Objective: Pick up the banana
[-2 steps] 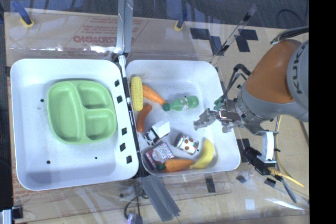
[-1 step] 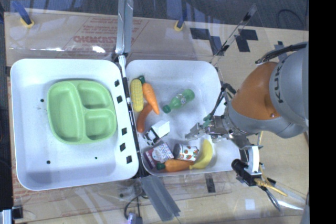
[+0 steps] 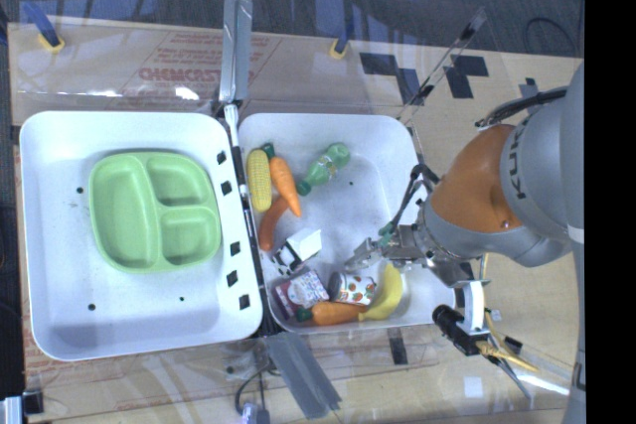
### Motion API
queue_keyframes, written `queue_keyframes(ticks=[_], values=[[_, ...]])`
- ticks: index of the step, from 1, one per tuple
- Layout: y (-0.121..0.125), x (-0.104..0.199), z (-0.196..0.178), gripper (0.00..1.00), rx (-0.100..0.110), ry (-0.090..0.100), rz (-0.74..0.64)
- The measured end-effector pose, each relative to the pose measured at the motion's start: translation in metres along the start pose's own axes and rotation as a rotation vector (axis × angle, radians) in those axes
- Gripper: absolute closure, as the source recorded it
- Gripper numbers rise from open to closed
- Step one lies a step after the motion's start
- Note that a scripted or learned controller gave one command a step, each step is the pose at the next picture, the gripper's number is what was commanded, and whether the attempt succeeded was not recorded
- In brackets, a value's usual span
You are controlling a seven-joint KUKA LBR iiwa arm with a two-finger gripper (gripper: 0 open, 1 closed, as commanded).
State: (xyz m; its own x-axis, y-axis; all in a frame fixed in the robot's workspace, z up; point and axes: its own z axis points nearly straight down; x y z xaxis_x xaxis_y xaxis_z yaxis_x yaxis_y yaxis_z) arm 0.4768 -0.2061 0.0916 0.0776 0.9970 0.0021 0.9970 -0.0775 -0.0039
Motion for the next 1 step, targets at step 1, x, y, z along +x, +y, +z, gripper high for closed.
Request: queue_keyframes(ticks=[1], values=[[0.0002, -0.0002, -0.0101, 1.00, 0.000, -0.001, -0.003]])
